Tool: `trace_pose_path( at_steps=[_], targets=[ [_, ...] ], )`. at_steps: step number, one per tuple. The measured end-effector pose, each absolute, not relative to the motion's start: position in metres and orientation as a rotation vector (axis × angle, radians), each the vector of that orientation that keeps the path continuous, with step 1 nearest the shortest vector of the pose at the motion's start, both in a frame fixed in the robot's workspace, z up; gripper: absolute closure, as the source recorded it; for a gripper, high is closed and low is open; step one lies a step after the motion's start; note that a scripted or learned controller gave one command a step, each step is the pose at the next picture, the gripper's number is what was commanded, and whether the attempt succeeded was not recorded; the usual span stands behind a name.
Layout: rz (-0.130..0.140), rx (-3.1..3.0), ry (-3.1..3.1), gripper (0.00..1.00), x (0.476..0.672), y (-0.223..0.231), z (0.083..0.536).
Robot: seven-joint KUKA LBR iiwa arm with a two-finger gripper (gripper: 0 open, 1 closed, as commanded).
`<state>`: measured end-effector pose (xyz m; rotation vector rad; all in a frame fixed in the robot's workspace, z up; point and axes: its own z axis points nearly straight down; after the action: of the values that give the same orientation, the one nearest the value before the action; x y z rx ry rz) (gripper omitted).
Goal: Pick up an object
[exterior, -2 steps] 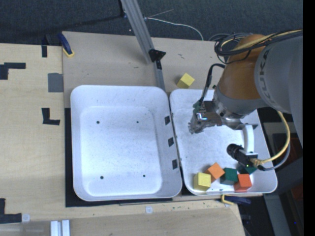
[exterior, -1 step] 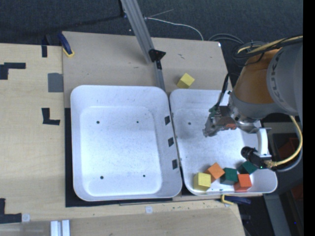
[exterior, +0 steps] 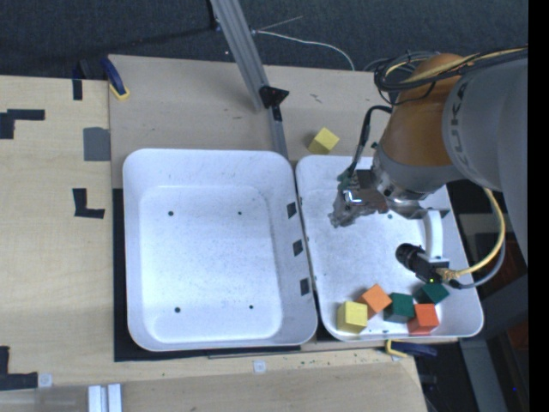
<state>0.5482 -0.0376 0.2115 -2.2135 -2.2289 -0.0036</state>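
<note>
Tabletop w/ two bins: jaws (exterior: 341,213), state can't tell, hover mid-frame, blocks (exterior: 390,305) lower right, so likely miss.

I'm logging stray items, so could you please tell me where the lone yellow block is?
The lone yellow block lies on the bench, just beyond the right bin's far rim, near the grey pole's base.

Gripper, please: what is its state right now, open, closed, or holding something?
Gripper: over the right bin, above bare floor; open or closed cannot be told. No object is seen in it; the blocks lie at the near edge.
</note>
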Motion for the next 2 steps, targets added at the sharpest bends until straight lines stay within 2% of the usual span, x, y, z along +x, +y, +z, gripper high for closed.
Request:
trace_pose_path(
  at_steps=[1,2],
  targets=[
    [0.009,-2.224,-2.214,1.0,0.51,-0.085,0.191],
    [0.001,-2.214,-2.227,1.0,0.531,-0.046,0.191]
  ],
)
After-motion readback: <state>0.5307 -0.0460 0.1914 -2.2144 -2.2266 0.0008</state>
